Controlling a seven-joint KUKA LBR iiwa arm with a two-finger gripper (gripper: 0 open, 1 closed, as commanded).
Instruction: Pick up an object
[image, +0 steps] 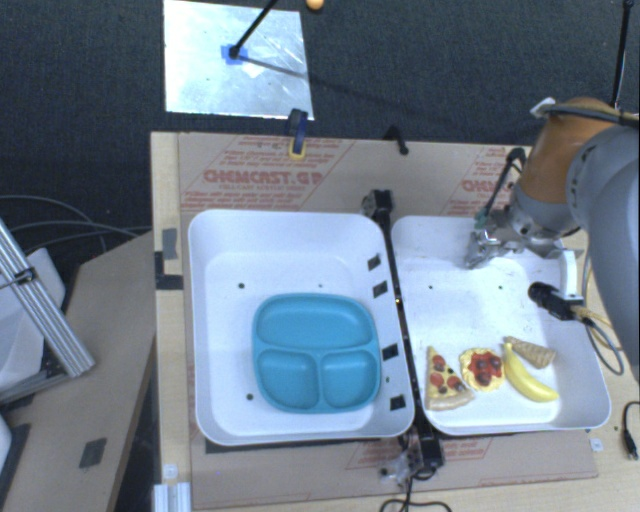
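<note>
Pincer (482, 246) hangs near the right bin's (440, 300) far edge; whether it's spread, I can't tell. Nothing's grasped. The pizza slice (445, 378), tart (483, 368) and banana (527, 373) lie well apart along the near edge, so it must reach there next.

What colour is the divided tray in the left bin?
Light blue; the divided tray shows plainly in the camera view.
</note>
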